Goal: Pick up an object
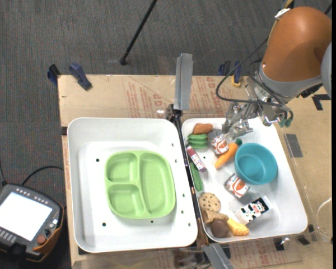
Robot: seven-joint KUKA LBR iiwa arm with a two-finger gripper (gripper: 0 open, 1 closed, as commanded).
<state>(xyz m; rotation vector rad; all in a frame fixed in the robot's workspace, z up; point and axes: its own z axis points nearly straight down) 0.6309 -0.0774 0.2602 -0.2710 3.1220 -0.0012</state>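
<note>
My gripper (236,131) hangs low over the back of the right bin (291,206), under the grey arm with its orange band (295,38). Just below and left of it stands a small red and white can (219,143). An orange carrot (226,156) lies beside that can, and a teal bowl (256,163) sits to the right. A brown bread piece (202,129) and a green stack (197,140) lie to the gripper's left. Nothing is visibly held.
The right bin also holds a second can (236,185), a cow-print carton (253,209), a cookie (210,200), a corn piece (238,227), a cucumber (196,178) and a wrapped bar (195,157). A green divided plate (140,184) lies in the left bin (84,150).
</note>
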